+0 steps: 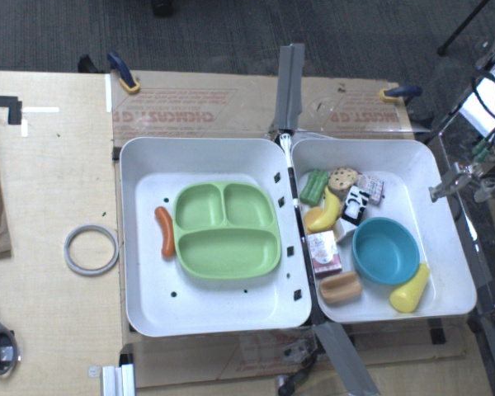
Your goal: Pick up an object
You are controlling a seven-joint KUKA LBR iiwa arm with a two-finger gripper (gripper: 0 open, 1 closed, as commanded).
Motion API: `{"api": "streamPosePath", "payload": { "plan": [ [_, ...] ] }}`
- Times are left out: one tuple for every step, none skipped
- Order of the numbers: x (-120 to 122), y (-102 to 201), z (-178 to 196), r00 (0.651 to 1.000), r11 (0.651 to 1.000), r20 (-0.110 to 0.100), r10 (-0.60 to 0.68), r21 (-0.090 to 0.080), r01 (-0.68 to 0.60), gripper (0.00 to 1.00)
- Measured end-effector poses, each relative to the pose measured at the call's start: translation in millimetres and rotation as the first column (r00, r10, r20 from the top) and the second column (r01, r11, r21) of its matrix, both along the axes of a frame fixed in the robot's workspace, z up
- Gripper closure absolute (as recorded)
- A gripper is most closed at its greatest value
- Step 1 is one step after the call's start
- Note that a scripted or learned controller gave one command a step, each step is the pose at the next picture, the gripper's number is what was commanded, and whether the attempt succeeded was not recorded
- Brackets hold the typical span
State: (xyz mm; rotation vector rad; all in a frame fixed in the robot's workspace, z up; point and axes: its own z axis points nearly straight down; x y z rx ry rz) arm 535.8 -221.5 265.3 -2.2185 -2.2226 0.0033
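Two bins lie side by side: the left bin (136,246) bears a tray (227,231) and a sausage (165,231), the right bin (436,190) a bowl (385,251) amid crowded toys. The pick seems not yet begun; next comes a descent onto a free-lying item, perhaps the sausage. The jaws' state cannot be told.
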Motion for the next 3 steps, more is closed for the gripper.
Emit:
{"api": "streamPosePath", "payload": {
  "plan": [
    [31.2, -0.4, -10.1, 0.987, 0.987, 0.001, -0.16, -0.001, 0.16, 0.0],
    [-42.7, 19.0, -104.9, 0.959, 0.959, -0.002, -0.283, 0.0, 0.283, 0.0],
    [-13.6, 31.5, -175.1, 0.775, 0.775, -0.003, -0.633, -0.001, 0.633, 0.0]
  ]
}}
